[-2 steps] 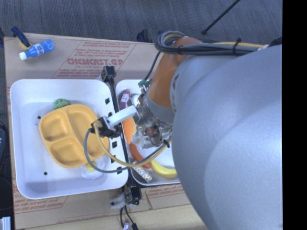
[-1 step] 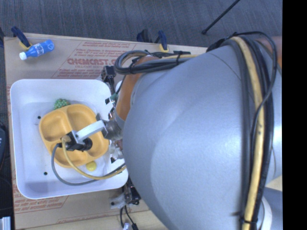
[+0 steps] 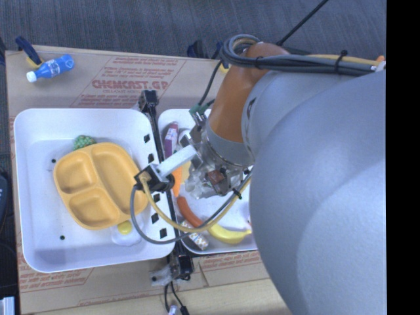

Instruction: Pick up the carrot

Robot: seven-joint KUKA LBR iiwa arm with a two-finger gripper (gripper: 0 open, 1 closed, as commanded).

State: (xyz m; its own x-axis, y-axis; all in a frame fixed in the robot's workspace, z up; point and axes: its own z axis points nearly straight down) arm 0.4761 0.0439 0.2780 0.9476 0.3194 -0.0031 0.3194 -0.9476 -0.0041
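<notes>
The gripper [image 3: 205, 179] hung over the right-hand bin [image 3: 169, 119]; whether it was open or closed could not be told from where I stood. The carrot [image 3: 188, 213] lay in that bin, just below the gripper, beside a banana [image 3: 230, 233].

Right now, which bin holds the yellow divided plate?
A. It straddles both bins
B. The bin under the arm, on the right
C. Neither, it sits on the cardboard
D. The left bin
D: the yellow divided plate lies wholly inside the left bin, beside the broccoli, apart from the arm.
</notes>
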